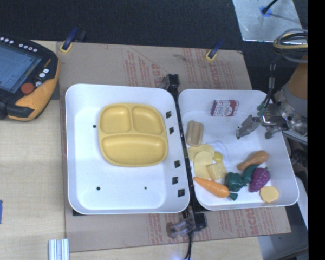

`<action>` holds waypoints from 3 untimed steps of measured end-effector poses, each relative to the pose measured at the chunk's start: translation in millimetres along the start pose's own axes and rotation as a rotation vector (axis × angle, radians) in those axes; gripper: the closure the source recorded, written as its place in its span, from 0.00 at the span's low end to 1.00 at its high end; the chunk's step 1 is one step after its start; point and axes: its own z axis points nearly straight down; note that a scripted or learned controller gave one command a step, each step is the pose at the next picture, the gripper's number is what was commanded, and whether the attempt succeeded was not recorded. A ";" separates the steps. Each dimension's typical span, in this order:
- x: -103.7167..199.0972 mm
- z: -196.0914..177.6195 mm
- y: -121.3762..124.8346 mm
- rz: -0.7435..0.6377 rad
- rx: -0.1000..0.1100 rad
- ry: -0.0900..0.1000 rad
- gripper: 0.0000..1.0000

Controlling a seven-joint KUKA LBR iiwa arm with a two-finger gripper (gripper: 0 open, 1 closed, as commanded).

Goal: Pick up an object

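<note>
Hovering hand (pixel 258 129) spread, over right bin (pixel 203 99)

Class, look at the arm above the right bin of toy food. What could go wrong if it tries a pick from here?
1. The toy carrot, purple grapes, drumstick and yellow pieces lie crowded together, so the fingers may nudge neighbours or catch two items.
2. The gripper, fingers spread, sits near the right bin's right wall, over bare floor; closing there would probably grab nothing.
</note>
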 end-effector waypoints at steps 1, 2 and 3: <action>80.7 99.0 -16.3 -0.008 -0.010 -0.002 0.00; 28.9 95.3 -61.2 0.004 -0.011 -0.004 0.00; 56.7 94.1 -21.5 -0.006 -0.018 -0.005 0.00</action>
